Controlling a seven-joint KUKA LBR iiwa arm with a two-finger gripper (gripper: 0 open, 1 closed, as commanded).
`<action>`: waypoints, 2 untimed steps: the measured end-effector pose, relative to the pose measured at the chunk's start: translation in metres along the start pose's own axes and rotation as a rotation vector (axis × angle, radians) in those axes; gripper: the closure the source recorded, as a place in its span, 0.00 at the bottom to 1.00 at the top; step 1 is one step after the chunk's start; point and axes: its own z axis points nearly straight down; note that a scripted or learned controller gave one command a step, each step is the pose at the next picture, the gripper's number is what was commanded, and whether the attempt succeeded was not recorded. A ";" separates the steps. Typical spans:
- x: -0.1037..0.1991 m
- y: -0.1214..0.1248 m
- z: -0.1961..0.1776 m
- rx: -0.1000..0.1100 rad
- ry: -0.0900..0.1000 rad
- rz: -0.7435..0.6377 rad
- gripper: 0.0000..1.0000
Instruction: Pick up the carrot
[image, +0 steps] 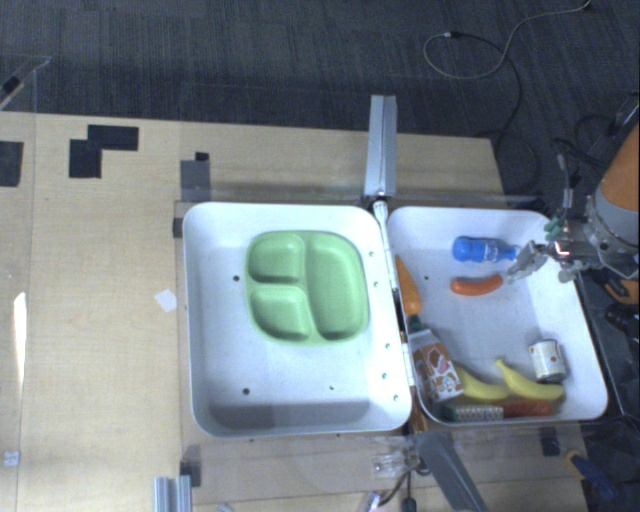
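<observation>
The carrot (406, 286) is a short orange stick lying lengthwise against the left wall of the right bin (575, 330). My gripper (545, 268) hovers over the far right side of that bin, well to the right of the carrot. It is open, with nothing between its fingers. The left fingertip (523, 262) points toward the blue bottle (483, 249) and the orange-red sausage (476, 286), which lie between the gripper and the carrot.
The right bin also holds two bananas (500, 383), a small tin can (546, 360), a printed packet (435, 366) and a red item (512, 408) along the near wall. A green divided plate (305, 285) sits in the left bin (215, 330).
</observation>
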 end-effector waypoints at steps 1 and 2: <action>0.014 0.028 0.100 -0.006 0.000 0.276 0.00; 0.016 0.031 0.087 -0.013 0.000 0.267 1.00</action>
